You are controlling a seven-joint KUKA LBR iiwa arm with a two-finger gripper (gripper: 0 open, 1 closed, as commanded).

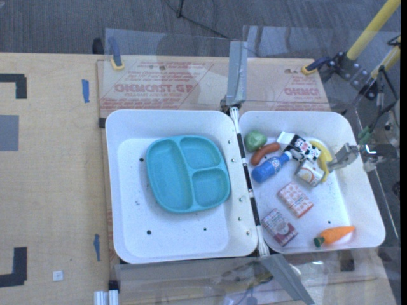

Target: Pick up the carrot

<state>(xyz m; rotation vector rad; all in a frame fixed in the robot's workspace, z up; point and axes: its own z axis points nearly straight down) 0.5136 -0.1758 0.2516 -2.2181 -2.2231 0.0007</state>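
Carrot (pixel 335 236) beside red-white packet (pixel 280 226)

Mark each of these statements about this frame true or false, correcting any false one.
1. The orange carrot with a green top lies in the right white bin, near its front right corner. True.
2. The teal plastic divided plate sits in the right bin. False: it is in the left white bin.
3. The blue bottle lies beside a red-orange sausage-shaped toy. True.
4. The carrot rests on the plate. False: it lies on the bin floor, apart from the other items.
5. A round green toy sits near the right bin's back left corner. True.
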